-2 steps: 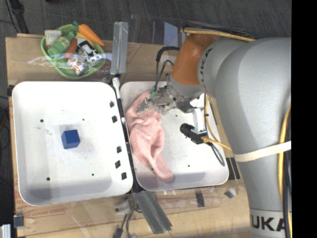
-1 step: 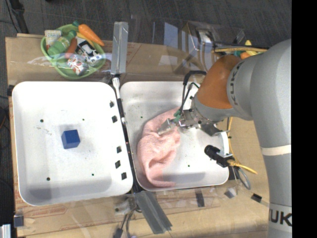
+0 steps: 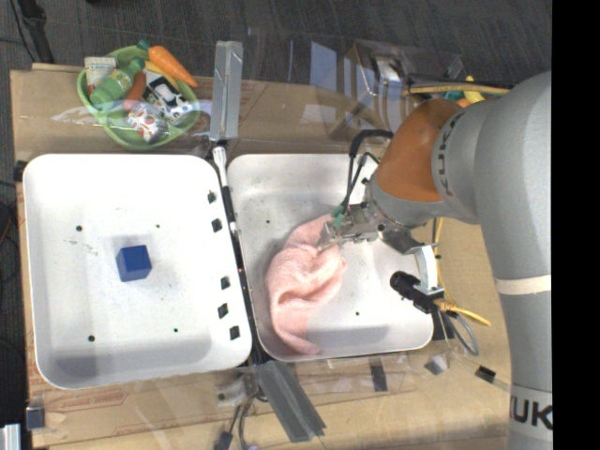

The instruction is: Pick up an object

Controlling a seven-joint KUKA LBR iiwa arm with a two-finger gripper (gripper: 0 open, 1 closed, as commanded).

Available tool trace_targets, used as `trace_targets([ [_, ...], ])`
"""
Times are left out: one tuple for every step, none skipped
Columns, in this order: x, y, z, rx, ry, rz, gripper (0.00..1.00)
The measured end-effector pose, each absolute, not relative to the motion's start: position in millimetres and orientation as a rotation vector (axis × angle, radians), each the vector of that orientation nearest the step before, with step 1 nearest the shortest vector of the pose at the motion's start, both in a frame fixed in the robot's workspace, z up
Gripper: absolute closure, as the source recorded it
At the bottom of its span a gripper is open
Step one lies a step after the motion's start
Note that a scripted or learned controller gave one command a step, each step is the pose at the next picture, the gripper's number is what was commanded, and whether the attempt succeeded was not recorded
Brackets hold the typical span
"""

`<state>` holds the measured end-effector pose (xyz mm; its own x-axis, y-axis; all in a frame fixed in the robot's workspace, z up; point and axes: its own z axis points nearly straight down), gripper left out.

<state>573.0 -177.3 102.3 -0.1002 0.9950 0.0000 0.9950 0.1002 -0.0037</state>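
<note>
A pink cloth lies crumpled in the right bin, stretching from its middle toward the front wall. My gripper is down at the cloth's upper right edge, touching or nearly touching the fabric. A small blue cube sits alone in the left bin, left of its middle. The grey arm with its orange band comes in over the right bin from the right.
A green bowl holding toy food, a carrot among it, stands behind the left bin. The divider between the bins carries black clips. Cardboard bench surface surrounds both bins.
</note>
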Motion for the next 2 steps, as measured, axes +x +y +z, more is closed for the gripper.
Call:
trace_targets([
  [612.8, -177.4, 202.8, -2.211, -2.23, 0.002, 1.0],
  [612.9, -176.8, 211.8, -2.204, -2.233, 0.004, 1.0],
])
